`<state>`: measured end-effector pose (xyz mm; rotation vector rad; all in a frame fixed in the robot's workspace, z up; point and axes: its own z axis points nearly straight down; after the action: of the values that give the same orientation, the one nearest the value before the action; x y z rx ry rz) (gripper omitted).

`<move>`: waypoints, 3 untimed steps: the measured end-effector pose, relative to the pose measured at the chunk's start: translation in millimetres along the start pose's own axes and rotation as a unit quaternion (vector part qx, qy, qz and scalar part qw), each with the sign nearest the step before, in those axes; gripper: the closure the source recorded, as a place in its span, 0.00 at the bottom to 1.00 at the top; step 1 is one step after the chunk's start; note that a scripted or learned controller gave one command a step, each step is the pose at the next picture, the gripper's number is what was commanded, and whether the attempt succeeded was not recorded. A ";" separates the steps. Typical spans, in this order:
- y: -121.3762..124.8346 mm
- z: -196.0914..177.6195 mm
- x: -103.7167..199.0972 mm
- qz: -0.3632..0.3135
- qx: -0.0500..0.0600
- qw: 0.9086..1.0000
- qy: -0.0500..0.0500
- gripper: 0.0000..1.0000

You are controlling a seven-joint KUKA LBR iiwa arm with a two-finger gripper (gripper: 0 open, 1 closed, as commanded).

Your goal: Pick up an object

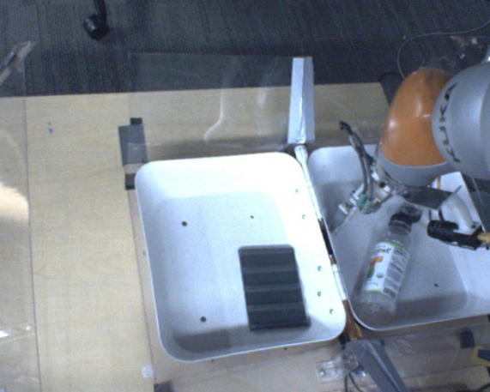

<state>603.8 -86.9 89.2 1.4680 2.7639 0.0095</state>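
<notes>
A clear plastic bottle (pixel 385 268) with a white, green and orange label lies on its side in the right bin (pixel 487 292), its neck pointing up toward the arm. A black ribbed rectangular block (pixel 273 287) lies flat in the left bin (pixel 172 241), toward its front right. My gripper (pixel 364 202) hangs low over the back left part of the right bin, just above and left of the bottle's neck. The grey wrist and orange band (pixel 415 127) hide much of it.
The two bins meet at a shared rim (pixel 327 243) between the block and the bottle. A black cable clip (pixel 451 233) juts from the arm over the right bin. A metal post (pixel 300 99) stands behind the bins.
</notes>
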 end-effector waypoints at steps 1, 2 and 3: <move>-64.1 -31.2 18.8 -0.008 0.003 1.000 0.002 0.00; -72.6 -2.3 37.2 -0.048 -0.002 0.999 -0.003 0.00; -68.7 -14.8 36.8 -0.048 -0.005 0.999 -0.004 1.00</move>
<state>526.1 -94.9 103.0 1.3268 2.8201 0.0167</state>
